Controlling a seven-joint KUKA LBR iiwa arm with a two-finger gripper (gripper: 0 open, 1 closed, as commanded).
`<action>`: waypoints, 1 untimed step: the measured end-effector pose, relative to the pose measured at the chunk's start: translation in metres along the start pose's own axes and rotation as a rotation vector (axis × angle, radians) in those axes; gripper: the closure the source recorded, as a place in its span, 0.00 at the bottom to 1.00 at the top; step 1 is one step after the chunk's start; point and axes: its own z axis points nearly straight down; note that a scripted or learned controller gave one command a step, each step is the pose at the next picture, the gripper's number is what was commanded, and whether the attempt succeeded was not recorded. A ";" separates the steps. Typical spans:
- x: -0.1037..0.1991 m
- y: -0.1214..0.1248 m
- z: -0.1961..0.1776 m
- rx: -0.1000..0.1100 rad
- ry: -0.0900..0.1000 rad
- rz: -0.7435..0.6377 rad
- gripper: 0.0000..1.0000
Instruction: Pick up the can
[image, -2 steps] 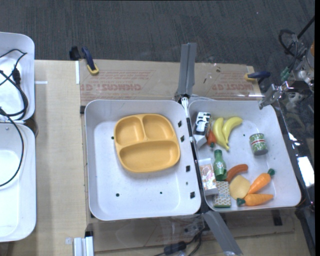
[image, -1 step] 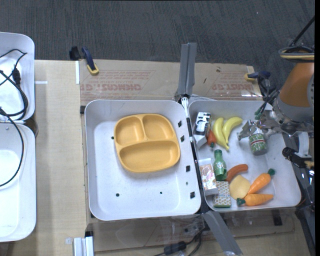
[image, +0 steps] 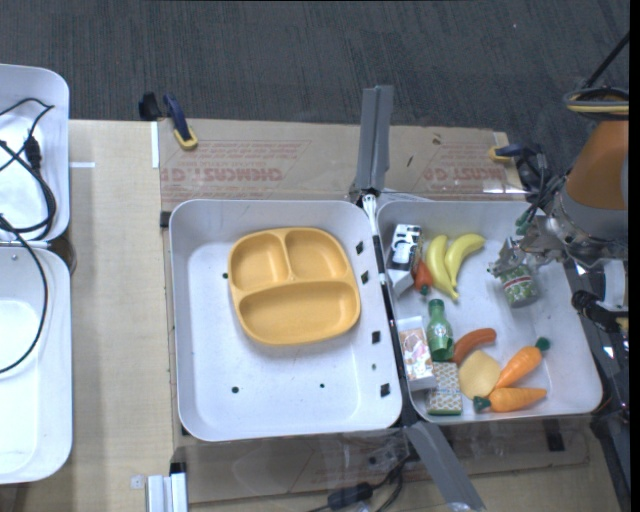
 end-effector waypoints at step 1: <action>-0.001 0.016 0.013 -0.004 -0.006 -0.046 1.00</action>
